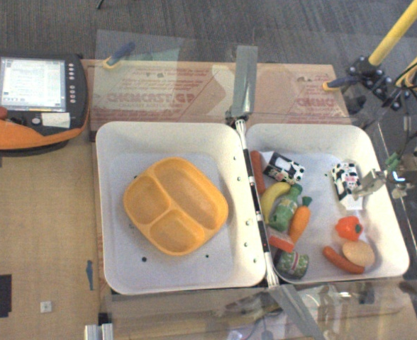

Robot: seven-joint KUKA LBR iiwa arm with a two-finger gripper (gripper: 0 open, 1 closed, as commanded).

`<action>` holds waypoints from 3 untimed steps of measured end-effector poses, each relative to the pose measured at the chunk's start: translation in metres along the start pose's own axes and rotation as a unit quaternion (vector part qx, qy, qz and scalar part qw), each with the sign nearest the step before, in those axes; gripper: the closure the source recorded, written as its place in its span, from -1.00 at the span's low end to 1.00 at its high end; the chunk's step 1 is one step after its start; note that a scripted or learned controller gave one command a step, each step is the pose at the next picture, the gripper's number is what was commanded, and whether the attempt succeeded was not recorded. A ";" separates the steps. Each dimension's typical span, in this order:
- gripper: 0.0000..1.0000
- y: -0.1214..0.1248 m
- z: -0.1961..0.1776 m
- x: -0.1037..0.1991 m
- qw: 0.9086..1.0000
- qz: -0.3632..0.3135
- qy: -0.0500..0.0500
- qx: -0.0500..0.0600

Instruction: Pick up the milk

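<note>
While the gripper sits low at the right side of the right bin, its metal tips touch or overlap the lower right edge of a cow-patterned milk carton; I cannot tell how wide it stands, nor whether the carton is between the tips. A second cow-patterned carton lies near the bin's upper left, beside a banana and a green bottle. By my reading, the step in hand is the approach or closing on the right-hand carton, with no lift yet. The next move calls for a firm close around the carton's body, then a straight rise clear of the tomato just below it. An orange tray occupies the left bin.
</note>
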State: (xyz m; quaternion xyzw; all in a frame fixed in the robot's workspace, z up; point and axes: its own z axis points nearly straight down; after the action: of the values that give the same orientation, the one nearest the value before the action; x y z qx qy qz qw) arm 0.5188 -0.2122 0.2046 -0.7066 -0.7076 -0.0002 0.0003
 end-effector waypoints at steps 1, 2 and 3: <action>-1.00 0.063 0.070 0.026 1.000 0.003 0.000 -0.001; -1.00 0.075 0.093 0.023 1.000 0.018 -0.006 -0.013; 1.00 0.077 0.079 0.022 1.000 0.018 -0.009 -0.018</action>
State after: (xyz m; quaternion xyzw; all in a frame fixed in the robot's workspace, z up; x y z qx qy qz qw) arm 0.5960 -0.1904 0.1252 -0.7189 -0.6948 -0.0065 -0.0187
